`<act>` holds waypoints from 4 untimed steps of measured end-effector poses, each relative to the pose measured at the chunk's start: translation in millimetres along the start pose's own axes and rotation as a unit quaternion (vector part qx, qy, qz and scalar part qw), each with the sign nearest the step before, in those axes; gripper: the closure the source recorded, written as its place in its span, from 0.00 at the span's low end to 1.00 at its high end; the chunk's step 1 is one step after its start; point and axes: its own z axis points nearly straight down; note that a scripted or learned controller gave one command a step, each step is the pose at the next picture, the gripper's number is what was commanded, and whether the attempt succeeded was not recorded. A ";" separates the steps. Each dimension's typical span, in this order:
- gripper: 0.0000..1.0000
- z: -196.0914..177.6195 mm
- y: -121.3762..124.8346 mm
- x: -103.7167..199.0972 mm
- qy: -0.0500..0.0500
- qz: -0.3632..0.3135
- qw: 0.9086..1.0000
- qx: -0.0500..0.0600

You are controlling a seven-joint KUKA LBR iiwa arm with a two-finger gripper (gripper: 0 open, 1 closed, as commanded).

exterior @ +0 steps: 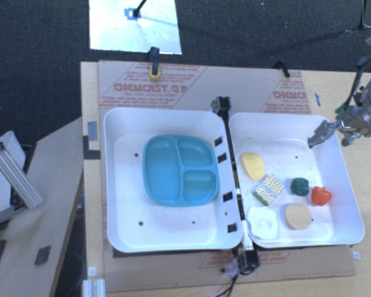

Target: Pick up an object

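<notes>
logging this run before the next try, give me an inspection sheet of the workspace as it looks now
surface: wooden bench under printed cardboard sheet; two shallow white bins, left bin and right bin, side by side.
job's things: in the right bin, yellow oval piece, green-and-white chequered block, dark green lumpy piece, red-orange piece, tan round disc, white square moulded piece.
clutter: blue divided plastic tray in the left bin.
grippers: claw above the right bin's far right corner, nothing seen between its fingers.
cables: dark wires at the near edge between the bins.
surroundings: dark carpet, shiny metal sheet, yellow clamp.
</notes>
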 end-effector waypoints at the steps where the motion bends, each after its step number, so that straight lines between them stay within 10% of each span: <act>1: 0.00 41.4 -1.0 0.3 0.000 0.001 1.000 0.001; 3: 0.00 153.8 -0.1 0.3 0.000 0.001 1.000 0.001; 4: 1.00 141.1 1.0 -0.1 0.000 0.002 1.000 -0.001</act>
